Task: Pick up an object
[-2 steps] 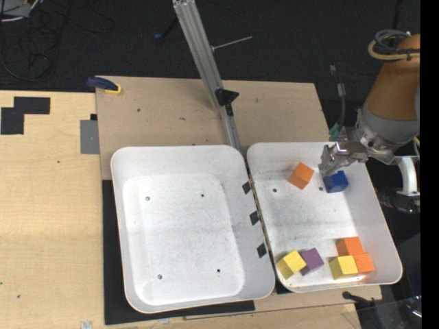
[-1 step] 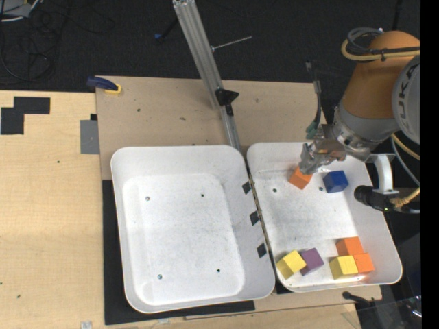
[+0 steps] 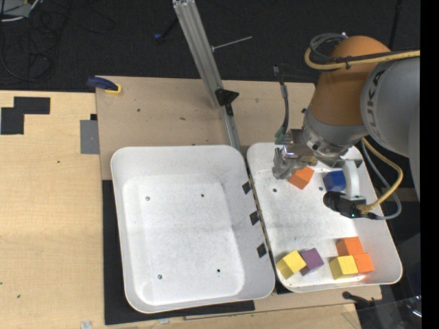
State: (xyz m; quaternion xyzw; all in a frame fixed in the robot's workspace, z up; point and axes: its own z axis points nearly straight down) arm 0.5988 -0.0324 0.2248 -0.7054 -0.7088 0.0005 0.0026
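Note:
My gripper [image 3: 287, 164] hangs over the far end of the right bin [image 3: 274, 214], under the orange wrist band. An orange block [image 3: 300, 177] sits tilted right at the gripper's lower right, touching or just under it; whether it is gripped is unclear. Just to the right of the orange block, partly behind the arm's fittings, lies a blue block [image 3: 335, 180]. At the bin's near end are a yellow cube [image 3: 291, 262] beside a purple cube [image 3: 312, 258], then another yellow cube [image 3: 343, 266] with two orange cubes [image 3: 351, 246] [image 3: 364, 262] against it.
The left bin [image 3: 130, 184] lies alongside, sharing a rim with black clips. A slanted aluminium rail [image 3: 202, 53] rises behind the bins. A black cable fitting [image 3: 341, 203] hangs from the arm over the right bin.

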